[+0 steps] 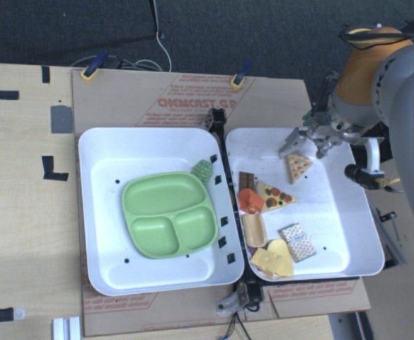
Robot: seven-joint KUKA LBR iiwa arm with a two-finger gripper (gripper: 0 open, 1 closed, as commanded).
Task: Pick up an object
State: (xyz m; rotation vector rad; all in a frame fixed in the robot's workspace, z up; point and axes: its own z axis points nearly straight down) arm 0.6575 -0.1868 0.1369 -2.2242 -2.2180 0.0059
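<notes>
Reaching seems to be the step in hand: the tool (307, 144) is hovering over the right bin (348, 222), near its far edge, with its fingers spread apart and nothing between them. Just beside it, toward the bin's middle, a tan wedge-shaped piece (298, 166) is lying apart from the other items, and I am judging it the likeliest target. A pizza slice (276, 195), a red piece (250, 201), a tan roll (253, 229), a yellow piece (272, 260) and a patterned packet (298, 241) are crowding the bin's left edge and near corner. In the left bin (97, 211), a green divided plate (168, 214) is sitting centrally, with a small green item (203, 168) near its far right corner. Next, the tool is needing to shift slightly over the wedge, descend straddling it, and close squarely before lifting.
</notes>
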